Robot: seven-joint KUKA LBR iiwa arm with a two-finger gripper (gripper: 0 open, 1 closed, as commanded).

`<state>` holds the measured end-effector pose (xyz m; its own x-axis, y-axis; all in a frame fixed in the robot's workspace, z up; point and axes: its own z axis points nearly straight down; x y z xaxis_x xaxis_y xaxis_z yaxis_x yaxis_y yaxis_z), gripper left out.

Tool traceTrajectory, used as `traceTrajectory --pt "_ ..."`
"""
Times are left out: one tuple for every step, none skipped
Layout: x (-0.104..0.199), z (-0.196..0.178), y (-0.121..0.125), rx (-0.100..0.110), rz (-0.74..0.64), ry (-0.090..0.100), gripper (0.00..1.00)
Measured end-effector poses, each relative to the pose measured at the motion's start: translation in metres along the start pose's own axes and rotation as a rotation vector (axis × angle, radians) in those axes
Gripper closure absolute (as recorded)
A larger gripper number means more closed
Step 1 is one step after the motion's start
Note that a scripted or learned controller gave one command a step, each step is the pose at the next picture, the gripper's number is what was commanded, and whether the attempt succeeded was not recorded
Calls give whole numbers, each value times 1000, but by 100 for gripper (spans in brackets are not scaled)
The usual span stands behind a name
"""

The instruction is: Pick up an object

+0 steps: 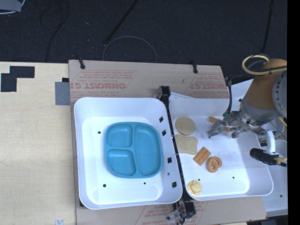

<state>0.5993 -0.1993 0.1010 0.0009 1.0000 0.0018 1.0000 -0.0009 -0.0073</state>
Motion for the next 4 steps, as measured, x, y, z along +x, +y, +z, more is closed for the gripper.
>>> traceTrajectory --pt "-1 -13 1 -4 1 -1 100" --pt "-10 -74 1 -11 4 -4 100" --pt "-11 -128 2 -11 -2 -3 100" --pt "43 -118 2 -4 -5 1 100"
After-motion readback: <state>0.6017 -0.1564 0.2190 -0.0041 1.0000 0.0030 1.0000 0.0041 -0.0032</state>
